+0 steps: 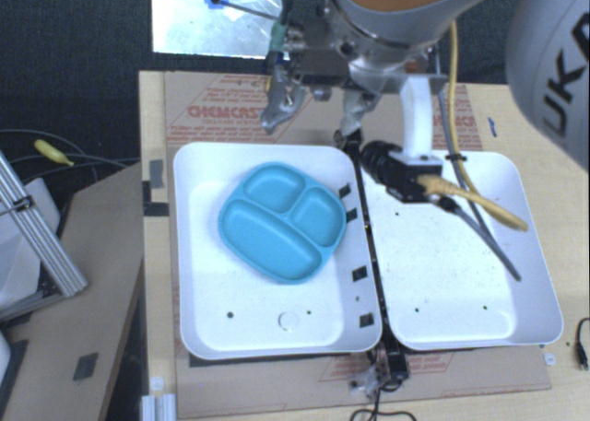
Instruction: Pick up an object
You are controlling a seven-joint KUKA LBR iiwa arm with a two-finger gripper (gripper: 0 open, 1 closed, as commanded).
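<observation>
Camera view, slanted down: blue plate (283, 233), smooth plastic, rounded, split into three compartments, lying flat in left bin (198, 226), toward its back half. Glossy white bins, shallow, rounded corners, right bin (479, 309) speckled. Gripper (315, 120) above the bins' back edge, metal fingers (277, 113) spread apart, pinching nothing, well clear of plate. Printed cardboard (221, 108) beneath.
</observation>
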